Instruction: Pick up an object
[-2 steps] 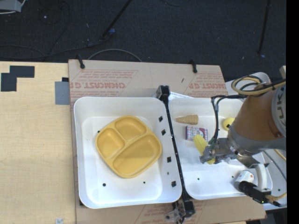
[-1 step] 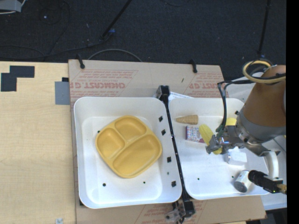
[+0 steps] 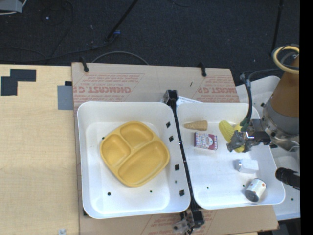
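In the right bin (image 3: 215, 199) lie a tan cone (image 3: 195, 126), a small pink and white box (image 3: 205, 141), a yellow corn cob (image 3: 226, 129), a white block (image 3: 246, 165) and a small silver can (image 3: 255, 189). My gripper (image 3: 238, 142) hangs low over the bin's right half, just right of the corn cob and above the white block. A yellow piece shows right at its dark fingers, touching or just behind them. The arm's orange band (image 3: 287, 94) rises at the right edge.
The left bin (image 3: 93, 190) holds a yellow divided plate (image 3: 134, 153). A black clip bar (image 3: 177, 151) runs between the two bins. Brown cardboard lies under the bins, and a wooden bench top spreads to the left.
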